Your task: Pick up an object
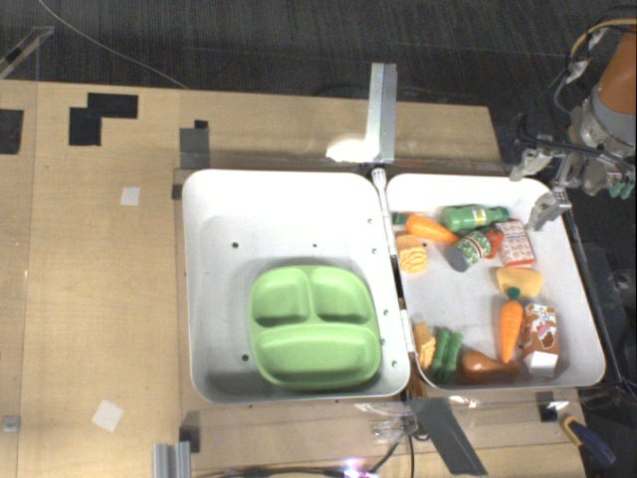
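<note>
The right bin (587, 312) holds several toy foods: a green bottle (475, 216), an orange carrot (430, 229), a grey can (471, 250), a red and white carton (515, 244), a yellow piece (520, 283), a second carrot (510, 329) and a brown carton (540, 332). My gripper (535, 189) hangs over the bin's far right corner, above and to the right of the bottle and the carton. Its fingers stand open with nothing between them.
The left bin (214, 227) holds a green divided tray (315, 325) near its front. A corn piece (412, 259) lies by the wall between the bins. Green and brown items (460, 358) crowd the right bin's front. A metal post (382, 108) rises behind the bins.
</note>
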Tool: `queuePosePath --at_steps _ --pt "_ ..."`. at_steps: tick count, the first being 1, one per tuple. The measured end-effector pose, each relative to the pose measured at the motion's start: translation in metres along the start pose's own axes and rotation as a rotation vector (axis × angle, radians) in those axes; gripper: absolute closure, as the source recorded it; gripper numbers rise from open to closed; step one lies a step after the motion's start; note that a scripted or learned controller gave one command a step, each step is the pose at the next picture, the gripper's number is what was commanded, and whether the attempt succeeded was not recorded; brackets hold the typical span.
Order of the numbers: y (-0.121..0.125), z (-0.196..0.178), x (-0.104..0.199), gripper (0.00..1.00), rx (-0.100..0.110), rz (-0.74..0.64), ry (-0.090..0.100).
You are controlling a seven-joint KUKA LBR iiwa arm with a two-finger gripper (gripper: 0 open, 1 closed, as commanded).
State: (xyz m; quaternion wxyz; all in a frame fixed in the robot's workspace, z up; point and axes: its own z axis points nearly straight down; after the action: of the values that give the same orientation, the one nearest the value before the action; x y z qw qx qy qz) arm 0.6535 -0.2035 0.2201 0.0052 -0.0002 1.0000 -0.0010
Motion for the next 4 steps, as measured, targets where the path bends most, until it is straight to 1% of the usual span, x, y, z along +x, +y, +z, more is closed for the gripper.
queuePosePath --at_steps 1,2,3,4 --pt "-0.002 0.121 0.024 0.00 0.001 -0.238 -0.003" --pt "-0.001 0.130 0.087 0.00 0.000 -0.118 -0.003" --pt "0.038 0.129 0.088 0.00 0.000 -0.134 -0.004" --pt "0.092 0.130 0.021 0.00 0.002 -0.102 -0.003"
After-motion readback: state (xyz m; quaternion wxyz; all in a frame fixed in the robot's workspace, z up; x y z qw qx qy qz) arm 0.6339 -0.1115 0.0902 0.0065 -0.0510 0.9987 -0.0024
